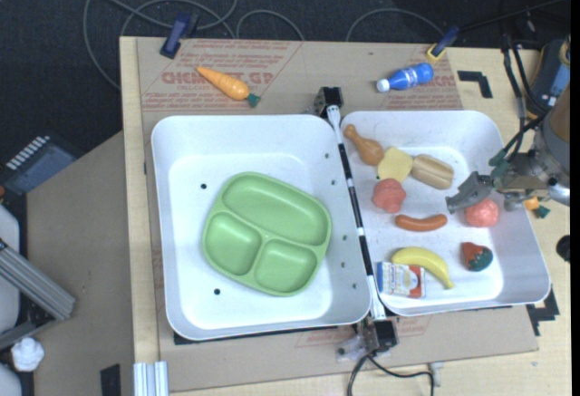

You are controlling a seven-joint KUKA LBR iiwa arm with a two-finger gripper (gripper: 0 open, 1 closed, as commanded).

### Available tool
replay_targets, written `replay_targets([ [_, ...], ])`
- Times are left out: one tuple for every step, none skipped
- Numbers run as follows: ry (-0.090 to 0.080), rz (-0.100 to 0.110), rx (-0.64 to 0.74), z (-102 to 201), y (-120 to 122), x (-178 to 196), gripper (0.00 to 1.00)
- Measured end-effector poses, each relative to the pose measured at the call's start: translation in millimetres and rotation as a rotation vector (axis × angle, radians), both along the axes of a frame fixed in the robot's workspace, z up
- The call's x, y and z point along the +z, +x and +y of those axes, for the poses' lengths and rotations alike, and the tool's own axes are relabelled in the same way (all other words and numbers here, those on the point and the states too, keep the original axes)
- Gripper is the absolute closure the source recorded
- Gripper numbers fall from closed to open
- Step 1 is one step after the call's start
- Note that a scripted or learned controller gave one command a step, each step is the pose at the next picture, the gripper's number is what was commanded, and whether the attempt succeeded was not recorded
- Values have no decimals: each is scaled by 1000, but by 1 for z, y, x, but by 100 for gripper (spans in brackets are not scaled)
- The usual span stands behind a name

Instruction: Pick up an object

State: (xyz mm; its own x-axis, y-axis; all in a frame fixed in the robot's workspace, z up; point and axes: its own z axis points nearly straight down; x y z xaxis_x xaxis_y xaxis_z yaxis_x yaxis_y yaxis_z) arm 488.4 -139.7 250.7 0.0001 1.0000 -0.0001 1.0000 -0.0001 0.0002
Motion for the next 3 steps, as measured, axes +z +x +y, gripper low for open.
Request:
replay_targets([
  [1,3,0,40,24,-148,0],
  [0,-1,1,48,91,-166,0],
  [-2,-4,-1,48,91,-156,100],
])
